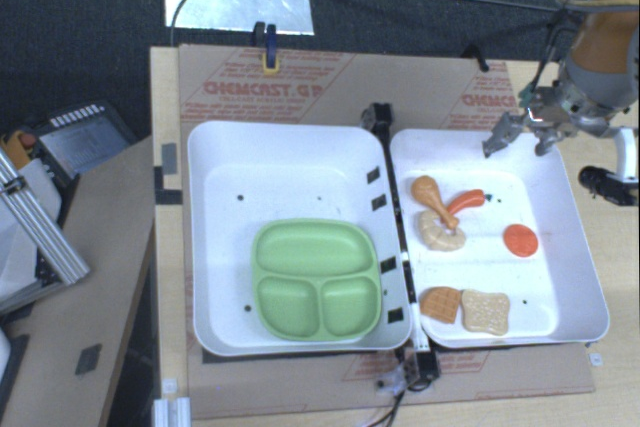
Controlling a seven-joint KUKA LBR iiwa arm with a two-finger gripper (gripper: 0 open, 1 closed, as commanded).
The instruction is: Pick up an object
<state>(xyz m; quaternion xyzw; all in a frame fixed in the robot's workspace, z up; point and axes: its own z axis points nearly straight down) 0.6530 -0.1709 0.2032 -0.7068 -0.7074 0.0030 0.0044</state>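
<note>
Five toy foods lie in the right bin [570, 215], all flat on its floor. A drumstick [430, 195] — tan, with its round end up-left — slants down to a pale round biscuit [440, 233] and touches it. An orange-red sausage [464, 203] slants beside the drumstick, its lower end near the biscuit. A flat red-orange disc [520, 240] lies by itself to the right, well apart from the rest. Near the front wall sit a brown cracker [441, 304] and a pale toast slice [485, 311] — side by side, touching.
</note>
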